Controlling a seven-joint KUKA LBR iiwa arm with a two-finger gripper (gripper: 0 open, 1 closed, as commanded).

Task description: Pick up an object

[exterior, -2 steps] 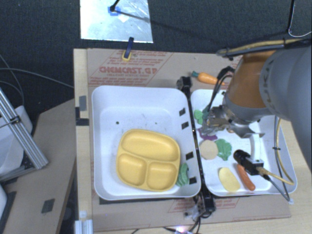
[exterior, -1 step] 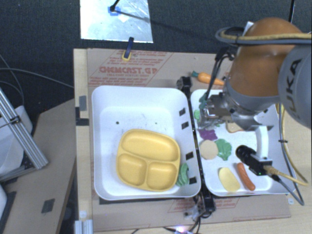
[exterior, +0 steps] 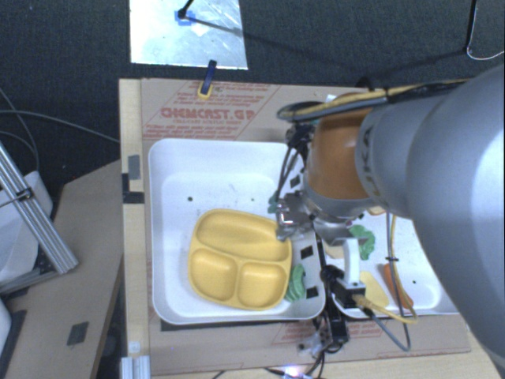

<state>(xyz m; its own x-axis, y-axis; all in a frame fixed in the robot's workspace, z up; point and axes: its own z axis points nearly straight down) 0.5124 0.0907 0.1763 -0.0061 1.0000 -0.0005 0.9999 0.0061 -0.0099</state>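
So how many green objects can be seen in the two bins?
2. One green piece lies at the right edge of the yellow divided plastic tray; another green piece lies in the right bin. The arm may hide more.

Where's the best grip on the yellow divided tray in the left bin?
Probably the raised outer rim of the yellow tray, on its left edge, coming straight down. It lies flat in the left bin, so only the rim offers a lip to pinch, and that side has open bin floor, away from the arm.

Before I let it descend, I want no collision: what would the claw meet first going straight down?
Probably the right rim of the yellow divided tray in the left bin; the claw hangs over that edge. Depth is unclear, so it could pass just beside it.
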